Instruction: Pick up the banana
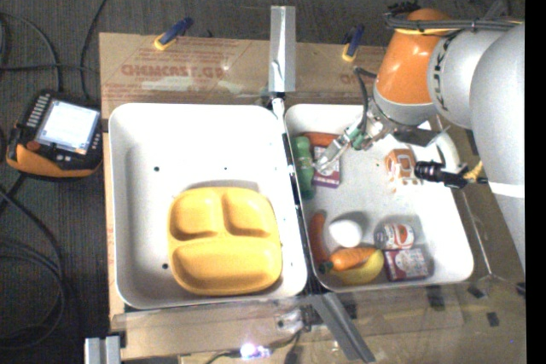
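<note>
A yellow divided tray [226, 250] is seen in the left bin [128, 183]. In the right bin [456, 256], the gripper [334, 151] is poised over a small purple carton [327, 176] near the far left corner. The banana [365, 269] is found at the near edge, touched by a carrot [351, 257] and flanked by a white ball [345, 232] and a can [396, 235].

The banana [368, 269] lies flat down at the six o'clock edge of the right bin [452, 260], tucked near the front wall. It's yellow, curved, its arc bowing toward the bin's near rim. An orange carrot [351, 257] lies across its top, touching it, hiding its upper side. Just at its three o'clock sits a dark packet [407, 263], close beside.
</note>
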Available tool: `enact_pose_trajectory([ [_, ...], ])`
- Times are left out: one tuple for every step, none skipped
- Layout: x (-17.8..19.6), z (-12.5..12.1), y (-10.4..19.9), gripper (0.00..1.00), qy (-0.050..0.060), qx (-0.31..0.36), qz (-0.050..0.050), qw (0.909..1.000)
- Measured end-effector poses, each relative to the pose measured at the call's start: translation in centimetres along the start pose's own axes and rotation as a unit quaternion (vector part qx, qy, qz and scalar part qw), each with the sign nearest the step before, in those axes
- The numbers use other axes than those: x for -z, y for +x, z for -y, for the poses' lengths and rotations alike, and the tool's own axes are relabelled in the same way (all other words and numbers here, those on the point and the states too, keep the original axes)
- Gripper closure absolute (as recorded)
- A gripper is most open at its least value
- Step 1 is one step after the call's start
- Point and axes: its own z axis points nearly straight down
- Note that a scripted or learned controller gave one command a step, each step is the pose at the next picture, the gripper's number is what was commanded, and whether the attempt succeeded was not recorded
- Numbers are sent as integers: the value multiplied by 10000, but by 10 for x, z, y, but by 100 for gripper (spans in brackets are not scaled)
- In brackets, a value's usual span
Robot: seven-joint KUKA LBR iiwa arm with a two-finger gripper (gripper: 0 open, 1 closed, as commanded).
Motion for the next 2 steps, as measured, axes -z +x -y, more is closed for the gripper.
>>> enact_pose_trajectory([
  [-4,-21,-17,0,46,150,-36,9999],
  [-8,-12,-31,0,32,1449,-114,9894],
])
